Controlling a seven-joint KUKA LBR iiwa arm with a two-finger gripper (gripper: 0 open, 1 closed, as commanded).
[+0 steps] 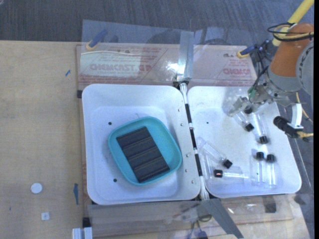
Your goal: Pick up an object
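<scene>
Hovering over the right bin [294,183], gripper [242,105] looks ready to grab a clear vial [247,121]; can't tell jaw state, needs lowering.

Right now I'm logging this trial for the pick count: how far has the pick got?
Done: the gripper is down in the right bin, at its upper part, among the clear vials. In hand: I can't tell if it holds one; the vials are transparent. Left: a visible lift. Other vials lie on the floor, and the teal tray sits in the left bin.
</scene>
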